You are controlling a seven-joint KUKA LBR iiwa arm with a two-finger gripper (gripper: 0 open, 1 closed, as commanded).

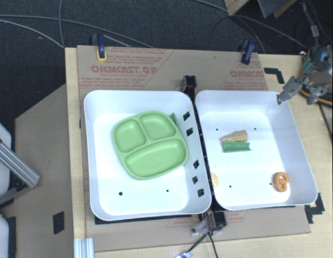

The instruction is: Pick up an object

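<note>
We see the gripper (287,93) near the tabltop's far right corner — grip state unreadable | pretzel (281,181) in right bin's (295,144) near right corner | risk — it sits against the wall, blocking a clean close.

We see a green plate (150,144) in the left bin (99,160); the gripper (289,92) hangs at the right bin's (295,144) far corner.
</note>
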